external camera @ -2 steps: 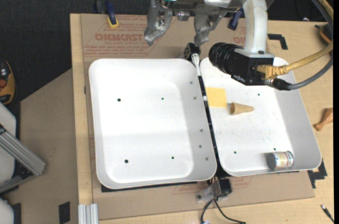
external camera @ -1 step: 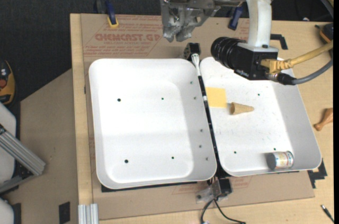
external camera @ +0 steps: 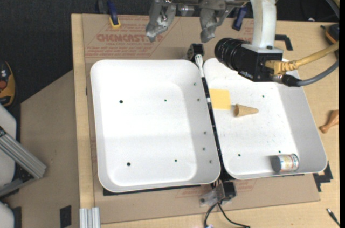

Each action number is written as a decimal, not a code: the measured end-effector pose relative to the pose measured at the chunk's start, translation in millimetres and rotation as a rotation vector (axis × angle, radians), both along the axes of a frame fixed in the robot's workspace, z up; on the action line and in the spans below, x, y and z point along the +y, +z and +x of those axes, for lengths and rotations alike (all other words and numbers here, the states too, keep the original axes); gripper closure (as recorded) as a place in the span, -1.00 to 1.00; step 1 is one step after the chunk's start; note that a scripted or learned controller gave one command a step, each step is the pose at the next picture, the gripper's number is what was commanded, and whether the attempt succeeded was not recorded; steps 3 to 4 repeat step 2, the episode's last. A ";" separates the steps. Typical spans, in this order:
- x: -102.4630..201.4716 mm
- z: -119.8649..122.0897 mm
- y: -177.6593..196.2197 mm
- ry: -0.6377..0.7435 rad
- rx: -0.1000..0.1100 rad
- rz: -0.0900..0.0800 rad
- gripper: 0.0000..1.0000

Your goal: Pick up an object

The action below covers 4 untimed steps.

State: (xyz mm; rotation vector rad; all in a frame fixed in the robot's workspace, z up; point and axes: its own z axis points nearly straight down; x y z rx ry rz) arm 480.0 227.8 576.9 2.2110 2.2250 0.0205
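- Gripper [external camera: 182, 26] hung high past the far rim of the right bin [external camera: 302, 130], its two fingers spread apart with nothing between them.
- Three candidates lay in the right bin: a yellow square [external camera: 219, 98] against the bin's left wall, a cone [external camera: 244, 110] just right of the square, and a can [external camera: 284, 163] on its side at the bin's near rim, well apart from both.
- The left bin [external camera: 108, 114] sat beside the right bin, edges touching.
- Judged step: approach, target not yet chosen; no grasp had begun.
- The cone looked the best pick: raised off the bin floor and narrow enough to fit between the fingers. Closing across its short axis, near the wide end, would suit.
- The square looked flat and thin; fingers would likely slide over it, and the bin wall crowded one side.
- The can could roll if nudged; fingers should straddle its round body, not its ends.
- A straight drop from above, fingers kept wide until low, would avoid knocking the pick aside.
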 end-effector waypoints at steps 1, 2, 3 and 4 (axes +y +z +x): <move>0.7 0.3 10.9 0.001 -0.004 0.002 1.00; 0.6 0.3 10.5 0.001 -0.003 0.001 -1.00; 0.6 0.3 10.5 0.001 -0.003 0.001 -1.00; 0.6 0.3 10.5 0.001 -0.003 0.001 -1.00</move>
